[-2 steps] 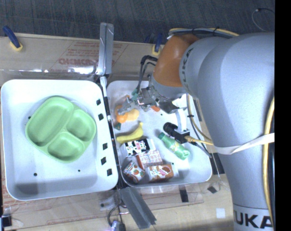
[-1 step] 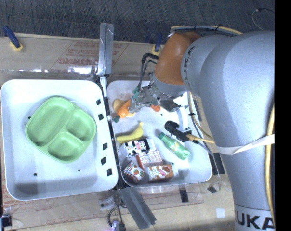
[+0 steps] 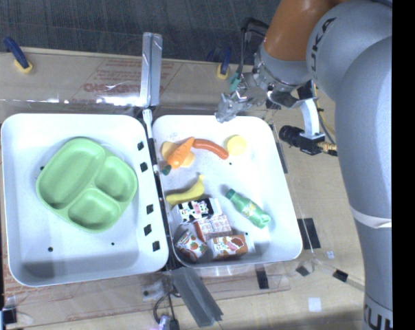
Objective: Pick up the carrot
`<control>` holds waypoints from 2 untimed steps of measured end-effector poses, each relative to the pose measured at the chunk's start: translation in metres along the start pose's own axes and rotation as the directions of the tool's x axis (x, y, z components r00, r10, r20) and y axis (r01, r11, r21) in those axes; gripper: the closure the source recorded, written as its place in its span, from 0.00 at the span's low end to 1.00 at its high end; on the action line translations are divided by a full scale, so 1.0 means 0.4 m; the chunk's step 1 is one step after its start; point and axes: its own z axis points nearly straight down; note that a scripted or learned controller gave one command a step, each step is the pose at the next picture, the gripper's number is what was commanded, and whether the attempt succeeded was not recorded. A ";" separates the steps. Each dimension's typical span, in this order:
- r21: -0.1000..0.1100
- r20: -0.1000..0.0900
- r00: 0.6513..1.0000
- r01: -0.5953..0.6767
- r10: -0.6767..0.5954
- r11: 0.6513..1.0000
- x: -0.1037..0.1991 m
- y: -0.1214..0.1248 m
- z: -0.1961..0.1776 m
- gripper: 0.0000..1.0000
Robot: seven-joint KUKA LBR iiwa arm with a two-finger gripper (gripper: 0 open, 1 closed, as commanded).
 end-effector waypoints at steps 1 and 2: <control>0.002 -0.001 1.000 0.001 -0.001 1.000 0.001 0.000 0.002 0.00; 0.002 -0.001 0.906 0.422 -0.422 0.906 -0.028 0.014 0.356 0.00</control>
